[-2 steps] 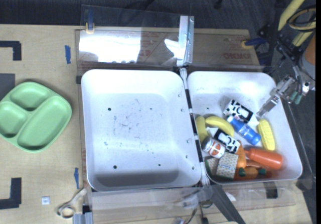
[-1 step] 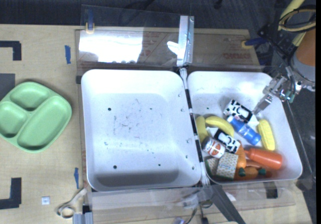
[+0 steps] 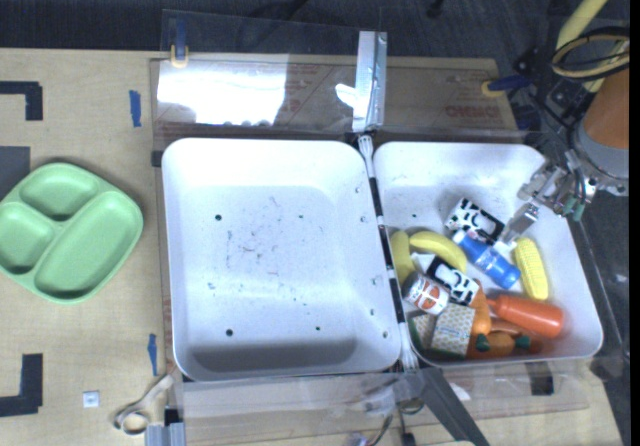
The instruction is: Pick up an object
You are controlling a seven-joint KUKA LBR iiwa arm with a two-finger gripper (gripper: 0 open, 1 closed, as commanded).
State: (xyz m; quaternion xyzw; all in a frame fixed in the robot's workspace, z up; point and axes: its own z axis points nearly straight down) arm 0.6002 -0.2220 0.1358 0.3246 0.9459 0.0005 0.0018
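Observation:
The right bin (image 3: 430, 169) holds a heap of objects in its near half. Among them are a yellow banana (image 3: 438, 245), a blue bottle (image 3: 493, 265), a black-and-white pack (image 3: 472, 221), a yellow corn cob (image 3: 534, 270), an orange carrot-shaped toy (image 3: 526, 314), a small can (image 3: 429, 296) and a tan box (image 3: 452, 331). My gripper (image 3: 525, 207) hangs over the right side of this bin, just above the blue bottle and the corn cob. It is open with nothing between its fingers. The orange band of the arm (image 3: 608, 122) is at the right edge.
The left bin (image 3: 265, 244) lies beside the right one, a thin ridge between them. A green divided plate (image 3: 66, 231) sits on the bench at far left. A clear panel (image 3: 265, 84) stands behind the bins. Cables and a yellow pole are at top right.

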